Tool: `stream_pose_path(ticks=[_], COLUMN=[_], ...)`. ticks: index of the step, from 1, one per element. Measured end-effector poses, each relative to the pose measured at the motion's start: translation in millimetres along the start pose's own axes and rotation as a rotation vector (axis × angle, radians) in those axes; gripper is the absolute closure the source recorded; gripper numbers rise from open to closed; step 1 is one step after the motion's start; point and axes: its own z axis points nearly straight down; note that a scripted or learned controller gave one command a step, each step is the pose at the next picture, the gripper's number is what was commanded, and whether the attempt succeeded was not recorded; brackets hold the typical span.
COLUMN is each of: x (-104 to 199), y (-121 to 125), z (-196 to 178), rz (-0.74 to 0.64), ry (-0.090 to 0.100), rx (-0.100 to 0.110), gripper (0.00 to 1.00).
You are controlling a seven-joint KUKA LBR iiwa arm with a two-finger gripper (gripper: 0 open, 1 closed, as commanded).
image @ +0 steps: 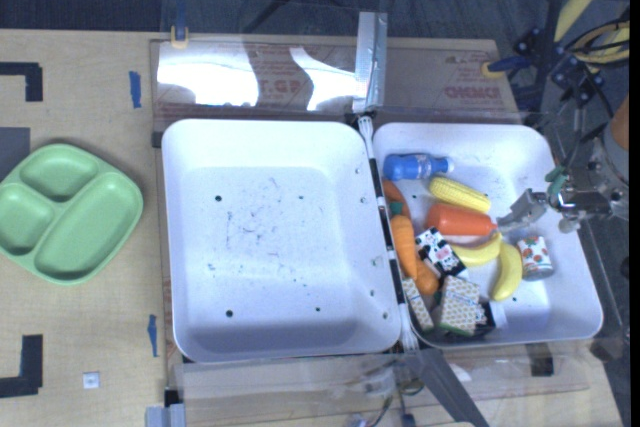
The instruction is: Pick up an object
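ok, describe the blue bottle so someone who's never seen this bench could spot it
Of the two white bins, take the right bin, the one piled with toy food. The blue bottle lies on its side at the back of the pile, near the divider between the bins, just behind the corn cob. It is the one blue item among orange and yellow pieces.

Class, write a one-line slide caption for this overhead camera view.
Gripper poised over the right bin of toy food, near a banana and corn cob; left bin alongside.
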Motion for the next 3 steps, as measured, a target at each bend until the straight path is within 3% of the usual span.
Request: stream_pose_path(ticks=[1,2,3], x=[81.9,29.0,-50.2], y=[19.4,61.1,50.3], z=[73.6,82.3,95.0], rz=[-0.052,-0.023,-0.078], ry=[0.0,0.0,-0.001], rx=[0.001,-0.001,-0.002], gripper=[0.0,0.0,0.0])
